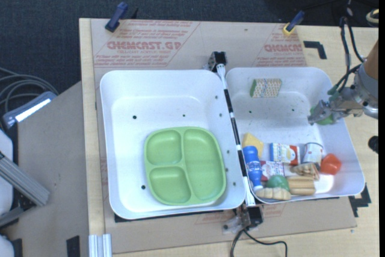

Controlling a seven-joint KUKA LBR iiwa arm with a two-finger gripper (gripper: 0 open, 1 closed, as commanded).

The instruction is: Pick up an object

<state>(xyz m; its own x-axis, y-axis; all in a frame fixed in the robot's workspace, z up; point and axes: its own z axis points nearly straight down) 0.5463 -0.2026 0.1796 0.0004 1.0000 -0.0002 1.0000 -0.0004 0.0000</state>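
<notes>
- Tool (pixel 323 112) sits at the right wall of the right white bin (pixel 289 78), at the end of the grey arm coming in from the right. Something small and green shows at its tip, too small to identify; can't tell whether it's apart, together, or clamped on anything.
- Candidate objects are heaped along the near edge of that bin, likely slid there because the bin tilts toward the camera: blue-and-white tube (pixel 253 167) against the divider wall, yellow wedge-shaped block (pixel 252 142) just above it, white printed packet (pixel 280 152), tan bread-like pieces (pixel 304 183), red-orange round item (pixel 331 164) at the right end.
- Pile is touching and overlapping, so a clean two-finger pick there looks hard; the edges of the heap are probably the better targets.
- Flat speckled green-rimmed card (pixel 265 88) lies alone at the far side of the bin, well apart from the heap. Lies flat, so poor grip.
- Left white bin (pixel 120 93) holds a light-green three-compartment plastic tray (pixel 184 165), nothing in its compartments; looks like the drop side.
- Both bins rest on a brown cardboard-covered tabletop (pixel 150 42), clamped at the far corners.
- Judgement: pick not yet confirmed.
</notes>
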